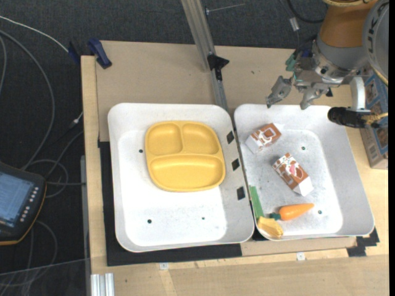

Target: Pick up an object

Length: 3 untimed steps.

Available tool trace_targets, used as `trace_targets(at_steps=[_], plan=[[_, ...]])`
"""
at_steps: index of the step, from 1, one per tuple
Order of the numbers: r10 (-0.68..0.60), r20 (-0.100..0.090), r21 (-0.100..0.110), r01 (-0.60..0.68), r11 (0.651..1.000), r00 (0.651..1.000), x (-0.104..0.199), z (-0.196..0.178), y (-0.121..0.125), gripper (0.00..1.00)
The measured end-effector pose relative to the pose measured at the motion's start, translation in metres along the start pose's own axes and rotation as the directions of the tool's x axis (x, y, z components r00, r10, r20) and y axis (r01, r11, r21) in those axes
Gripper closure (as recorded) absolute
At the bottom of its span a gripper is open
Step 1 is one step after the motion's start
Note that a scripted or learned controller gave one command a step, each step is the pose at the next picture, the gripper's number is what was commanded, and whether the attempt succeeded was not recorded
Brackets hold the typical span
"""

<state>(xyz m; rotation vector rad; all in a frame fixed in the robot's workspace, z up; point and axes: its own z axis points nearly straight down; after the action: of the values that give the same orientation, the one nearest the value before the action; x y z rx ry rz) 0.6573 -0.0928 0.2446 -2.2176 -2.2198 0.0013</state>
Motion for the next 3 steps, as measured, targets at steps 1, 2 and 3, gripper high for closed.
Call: trace_targets(at_steps=[1, 2, 3], plan=[[-0.001, 0.000, 0.000, 0.001, 1.000, 1.000, 0.000, 0.000, 0.000, 0.00], [0.001, 0.001, 0.006, -0.001, 1.000, 1.000, 0.001, 0.063, 0.000, 0.00], [0.000, 0.004, -0.002, 0.000, 1.000, 1.000, 0.008, 0.119, -0.001, 0.00]])
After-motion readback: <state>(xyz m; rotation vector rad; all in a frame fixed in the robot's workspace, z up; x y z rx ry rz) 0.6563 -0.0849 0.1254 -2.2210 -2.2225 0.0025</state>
